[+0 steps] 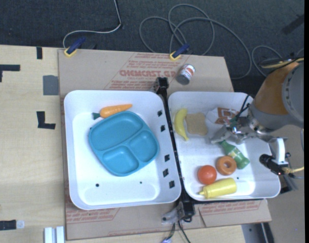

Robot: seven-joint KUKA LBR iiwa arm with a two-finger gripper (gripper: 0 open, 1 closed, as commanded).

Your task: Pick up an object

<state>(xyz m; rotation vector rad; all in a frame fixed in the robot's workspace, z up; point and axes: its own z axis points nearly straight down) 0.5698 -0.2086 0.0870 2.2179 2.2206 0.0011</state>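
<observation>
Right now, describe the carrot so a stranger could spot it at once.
Start at the left white bin, which holds a big blue divided plate. Look along the plate's far edge, toward the top of the view: the carrot lies there on its side, touching the plate's rim. It is the one slim orange thing with a green stub in that bin; the other orange items sit in the right bin.

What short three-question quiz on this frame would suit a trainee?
1. True or false: the carrot lies inside a compartment of the blue divided plate.
2. Which bin holds the banana? A) left bin B) right bin
3. Fill in: the yellow bottle lies just below the ____.

Key:
1. False; it lies beside the plate's upper edge, on the floor of the left bin.
2. B
3. tomato, with the donut beside it.
</observation>
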